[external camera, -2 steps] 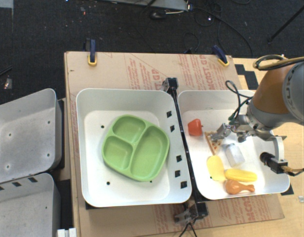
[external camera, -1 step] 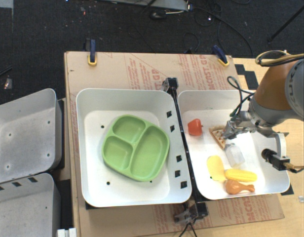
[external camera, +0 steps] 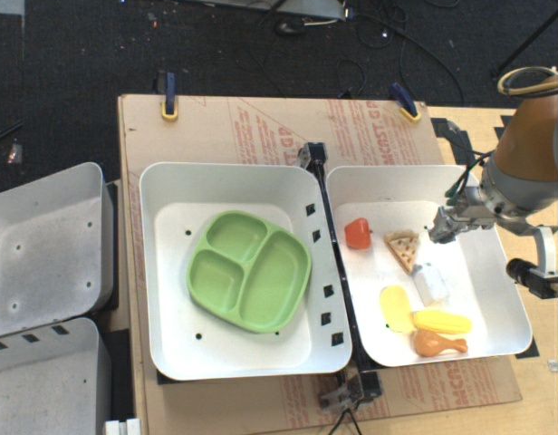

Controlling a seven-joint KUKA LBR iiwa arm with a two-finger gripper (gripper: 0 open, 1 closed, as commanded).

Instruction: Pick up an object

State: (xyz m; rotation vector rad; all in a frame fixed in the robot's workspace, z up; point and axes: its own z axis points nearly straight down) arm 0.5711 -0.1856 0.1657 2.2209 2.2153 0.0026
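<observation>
The right bin (external camera: pixel 496 270) holds a small red piece (external camera: pixel 357 233), a pizza slice (external camera: pixel 403 248), a pale grey-white block (external camera: pixel 431 283), a yellow flat piece (external camera: pixel 396 307), a yellow corn-like piece (external camera: pixel 441 321) and an orange drumstick (external camera: pixel 437 343). My gripper (external camera: pixel 441 228) hangs over the upper right part of that bin, just right of the pizza slice and above the pale block. Nothing shows between its fingers.
A green divided plate (external camera: pixel 249 270) lies in the left bin (external camera: pixel 166 243). A black divider (external camera: pixel 329 261) runs between the bins. White lids (external camera: pixel 43 234) sit left of the bench. Clamps (external camera: pixel 169 98) hold the cardboard at the back edge.
</observation>
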